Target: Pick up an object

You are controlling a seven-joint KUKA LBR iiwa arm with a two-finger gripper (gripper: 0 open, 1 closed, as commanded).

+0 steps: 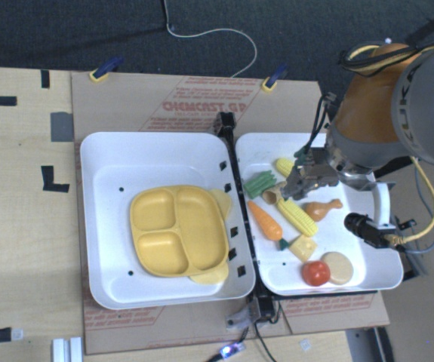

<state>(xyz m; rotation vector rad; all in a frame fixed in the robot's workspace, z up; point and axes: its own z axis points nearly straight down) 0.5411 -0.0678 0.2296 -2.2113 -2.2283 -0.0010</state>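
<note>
The right bin (pixel 375 277) holds several toy foods: a long corn cob (pixel 297 216), an orange carrot (pixel 266 221), a green piece (pixel 260 182), a small yellow piece (pixel 284 166), a brown drumstick (pixel 324 209), a yellow cube (pixel 303 246), a red tomato (pixel 316 273) and a beige round piece (pixel 339 266). My gripper (pixel 298 185) hangs low over the upper middle of this bin, just above the corn cob's upper end and right of the green piece. The gripper's dark body hides what lies straight beneath it.
The left bin (pixel 103 172) carries a yellow divided plate (pixel 179 228). A black divider (pixel 235 194) runs between the bins. The arm's grey and orange body (pixel 375 119) looms over the right bin's far right side, with cables (pixel 375 228) beside it.
</note>
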